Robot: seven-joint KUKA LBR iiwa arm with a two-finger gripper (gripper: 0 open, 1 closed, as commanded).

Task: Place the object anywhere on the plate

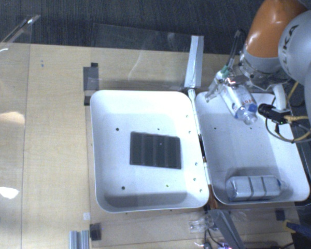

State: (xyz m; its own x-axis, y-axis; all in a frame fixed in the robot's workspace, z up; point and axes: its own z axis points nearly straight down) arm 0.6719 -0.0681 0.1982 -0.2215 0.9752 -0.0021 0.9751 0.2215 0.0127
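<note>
Clear panel [10, 123] lies on the wooden bench [57, 154], well left of the plate, with glare spots on it. Small black bracket [91, 78] sits up and to the left of the plate, outside the bin corner.

Left bin [106, 139], white and shallow, surrounds the plate. Plate [155, 150] is a dark ribbed rectangle, flat on the bin floor, roughly central, apart from every wall. Nothing rests on the plate.

Grey metal strip [193, 61] stands up and to the right of the plate, at the top of the seam between the bins. Right bin [220, 154] touches the left bin along that seam, just right of the plate.

Grey block [254, 187], ridged in three sections, lies flat on the right bin floor, lower right of the plate, near the bin's front wall.

Bottle [237, 101], clear plastic with a blue cap on its lower right end, is well right of the plate and higher in the view, over the back part of the right bin. It is tilted and sits off the bin floor. Gripper [223, 83] is at the bottle's upper left end, fingers narrow and clamped on the bottle.

Arm [280, 30], grey with an orange band, comes in farthest right of the plate. Black and yellow cables [282, 119] hang below the wrist, right of the bottle.
</note>
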